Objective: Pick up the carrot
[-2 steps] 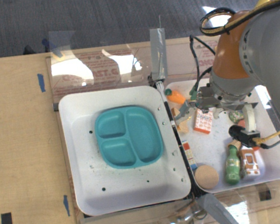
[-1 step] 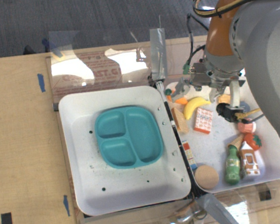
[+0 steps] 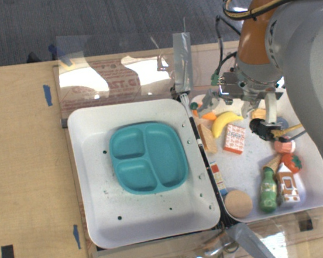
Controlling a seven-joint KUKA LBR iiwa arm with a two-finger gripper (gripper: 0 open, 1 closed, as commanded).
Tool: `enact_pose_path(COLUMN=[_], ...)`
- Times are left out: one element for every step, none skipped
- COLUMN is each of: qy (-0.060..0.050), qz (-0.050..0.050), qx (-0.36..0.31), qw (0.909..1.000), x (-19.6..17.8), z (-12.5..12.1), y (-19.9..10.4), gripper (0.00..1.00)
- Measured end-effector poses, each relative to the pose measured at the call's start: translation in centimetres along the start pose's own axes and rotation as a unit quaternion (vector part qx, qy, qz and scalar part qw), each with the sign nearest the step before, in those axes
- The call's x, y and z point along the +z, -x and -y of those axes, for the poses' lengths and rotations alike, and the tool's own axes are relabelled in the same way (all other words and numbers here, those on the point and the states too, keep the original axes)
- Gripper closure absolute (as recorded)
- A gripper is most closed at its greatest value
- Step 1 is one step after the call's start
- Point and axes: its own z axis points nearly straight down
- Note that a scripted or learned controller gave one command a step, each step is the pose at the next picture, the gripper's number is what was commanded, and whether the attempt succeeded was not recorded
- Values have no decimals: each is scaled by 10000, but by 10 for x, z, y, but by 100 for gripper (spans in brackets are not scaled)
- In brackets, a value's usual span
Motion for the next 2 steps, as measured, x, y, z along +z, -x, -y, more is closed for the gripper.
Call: enact_pose_path(qy=[0, 0], qz=[0, 0], qx=[0, 1], qw=[10000, 10000], x=[0, 0], z=[0, 0], y=[0, 0], gripper=[0, 0])
